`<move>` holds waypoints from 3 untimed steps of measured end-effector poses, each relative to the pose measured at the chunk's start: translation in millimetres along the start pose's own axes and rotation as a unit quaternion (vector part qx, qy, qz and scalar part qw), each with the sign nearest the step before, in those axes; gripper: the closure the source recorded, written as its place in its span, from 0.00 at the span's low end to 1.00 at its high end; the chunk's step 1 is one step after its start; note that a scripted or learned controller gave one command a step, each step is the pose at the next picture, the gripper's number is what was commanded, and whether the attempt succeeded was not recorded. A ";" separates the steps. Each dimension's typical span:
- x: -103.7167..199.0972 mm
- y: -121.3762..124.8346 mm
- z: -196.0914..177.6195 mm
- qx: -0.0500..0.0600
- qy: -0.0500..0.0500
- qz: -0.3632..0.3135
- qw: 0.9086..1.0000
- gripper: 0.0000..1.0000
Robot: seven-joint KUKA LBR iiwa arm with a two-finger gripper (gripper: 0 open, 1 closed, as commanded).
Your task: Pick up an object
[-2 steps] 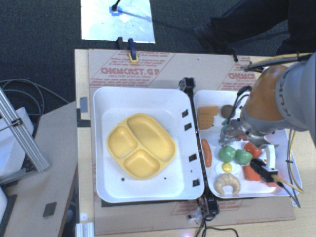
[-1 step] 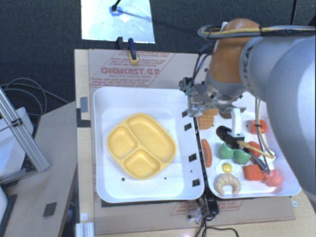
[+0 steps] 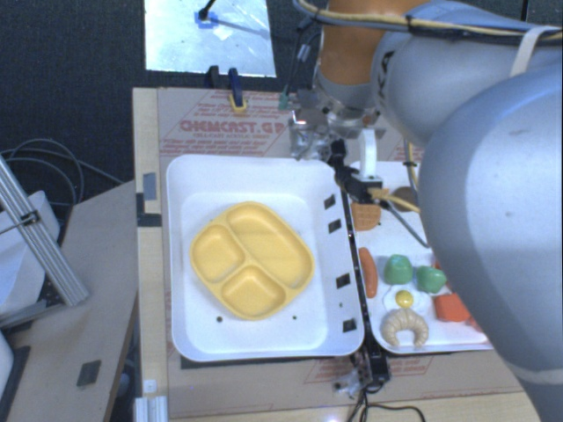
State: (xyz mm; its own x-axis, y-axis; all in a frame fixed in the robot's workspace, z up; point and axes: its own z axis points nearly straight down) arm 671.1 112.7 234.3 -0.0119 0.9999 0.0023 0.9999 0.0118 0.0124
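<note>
A yellow divided plate (image 3: pixel 252 258) lies in the middle of the left bin (image 3: pixel 185 192). In the right bin (image 3: pixel 387 343) lie a red sausage (image 3: pixel 368 272), two green pieces (image 3: pixel 398 268) (image 3: pixel 430 278), a small yellow piece (image 3: pixel 404 299), a tan croissant (image 3: pixel 405 325), an orange piece (image 3: pixel 450 307) and a brown-orange item (image 3: pixel 365 215). My gripper (image 3: pixel 315 141) hangs over the far edge of the left bin, close to the divider between the bins. It is well away from the plate and the food items. The big grey arm hides much of the right bin.
The black divider (image 3: pixel 350 244) with clips runs between the two bins. A cardboard sheet (image 3: pixel 220 126) lies under the bins. A shiny foil square (image 3: pixel 207 25) sits behind the bench, and a metal rail (image 3: pixel 35 236) stands at the left.
</note>
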 end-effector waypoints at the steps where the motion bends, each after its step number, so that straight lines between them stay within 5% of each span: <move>1: 101.5 -71.0 63.6 0.010 0.001 -0.001 1.000 1.00; 2: 118.8 -106.0 1.5 0.006 0.000 0.002 1.000 1.00; 3: 123.5 -87.9 -2.6 0.005 0.000 0.002 1.000 1.00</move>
State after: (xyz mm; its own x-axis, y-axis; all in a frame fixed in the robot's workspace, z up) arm 581.7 235.1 236.1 -0.0069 1.0000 0.0017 1.0000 0.0069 0.0025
